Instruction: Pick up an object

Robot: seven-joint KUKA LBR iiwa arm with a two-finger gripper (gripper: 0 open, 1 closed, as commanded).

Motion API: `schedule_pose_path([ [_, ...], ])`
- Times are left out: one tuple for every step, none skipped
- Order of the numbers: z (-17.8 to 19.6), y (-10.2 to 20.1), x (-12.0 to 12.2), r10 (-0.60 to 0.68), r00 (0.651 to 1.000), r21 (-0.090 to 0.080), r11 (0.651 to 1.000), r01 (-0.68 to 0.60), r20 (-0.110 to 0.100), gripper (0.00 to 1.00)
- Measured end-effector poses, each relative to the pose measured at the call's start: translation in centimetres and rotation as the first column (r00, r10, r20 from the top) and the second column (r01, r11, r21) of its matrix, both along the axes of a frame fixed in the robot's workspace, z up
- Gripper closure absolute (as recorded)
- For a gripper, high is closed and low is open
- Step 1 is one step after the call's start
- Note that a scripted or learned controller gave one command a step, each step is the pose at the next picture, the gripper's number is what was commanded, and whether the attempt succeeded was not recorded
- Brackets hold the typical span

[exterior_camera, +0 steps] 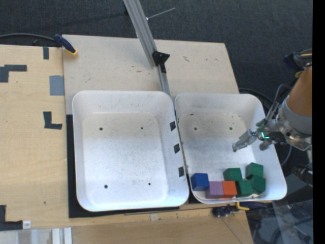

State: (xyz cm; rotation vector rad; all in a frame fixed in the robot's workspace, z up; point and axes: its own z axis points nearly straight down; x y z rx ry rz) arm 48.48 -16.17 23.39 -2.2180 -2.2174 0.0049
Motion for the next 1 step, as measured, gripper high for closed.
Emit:
schedule_pose_path([
  [0.21,0.01,0.10,0.002,1.000,-0.001,1.000,-0.002,0.005,0.00],
])
